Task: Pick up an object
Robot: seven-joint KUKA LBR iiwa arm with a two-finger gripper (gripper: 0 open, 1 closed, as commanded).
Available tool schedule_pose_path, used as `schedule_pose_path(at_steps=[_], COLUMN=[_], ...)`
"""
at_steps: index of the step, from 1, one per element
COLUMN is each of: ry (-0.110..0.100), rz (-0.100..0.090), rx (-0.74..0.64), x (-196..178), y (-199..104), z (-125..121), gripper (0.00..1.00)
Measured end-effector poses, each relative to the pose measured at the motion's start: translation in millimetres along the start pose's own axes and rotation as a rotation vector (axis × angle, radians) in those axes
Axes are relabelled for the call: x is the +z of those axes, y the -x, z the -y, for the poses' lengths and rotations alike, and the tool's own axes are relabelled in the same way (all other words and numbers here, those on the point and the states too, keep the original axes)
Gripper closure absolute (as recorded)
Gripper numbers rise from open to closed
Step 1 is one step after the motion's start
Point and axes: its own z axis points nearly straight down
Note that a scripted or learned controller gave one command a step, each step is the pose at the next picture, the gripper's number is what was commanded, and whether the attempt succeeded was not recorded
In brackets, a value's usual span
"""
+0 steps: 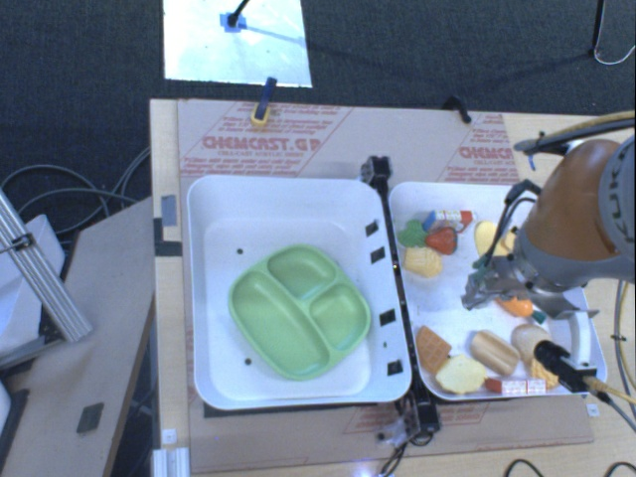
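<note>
Claw (484, 291) hovers over bare floor inside right bin (452, 199).

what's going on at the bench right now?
The KUKA arm has reached in from the right and its gripper is low over the right bin, among the toy food pieces. It sits near an orange piece, with a red piece and a yellow piece to its left. Nothing is visibly held between its fingers. The left bin holds a green divided tray, which has nothing in its compartments.
</note>
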Motion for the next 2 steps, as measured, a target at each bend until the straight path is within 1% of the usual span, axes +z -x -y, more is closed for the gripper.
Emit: schedule_pose_path(at_steps=[1,2], ry=[0.001,0.001], rz=[0.000,0.001], rx=[-0.001,-0.001], x=[-47.4,-76.9], y=[-8.8,-8.8], z=[-2.8,-4.5], gripper=[1.00,1.00])
